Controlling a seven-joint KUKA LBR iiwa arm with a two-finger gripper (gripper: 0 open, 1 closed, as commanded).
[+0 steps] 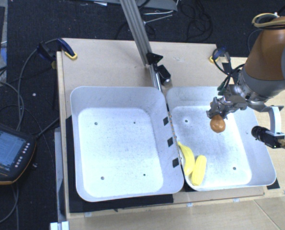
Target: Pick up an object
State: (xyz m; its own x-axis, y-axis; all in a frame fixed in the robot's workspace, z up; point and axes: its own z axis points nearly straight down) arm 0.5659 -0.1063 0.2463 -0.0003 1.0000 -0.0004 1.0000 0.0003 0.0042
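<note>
The light is bright and even, and it seems to come from above. The two shallow white plastic bins (118,143) look very bright, almost washed out, with a soft shine on their floors. Shadows are faint and soft under the bin rims. The pale wooden bench top (108,63) is clear. The dark floor (22,28) looks dim. The picture is a little grainy and soft.
</note>
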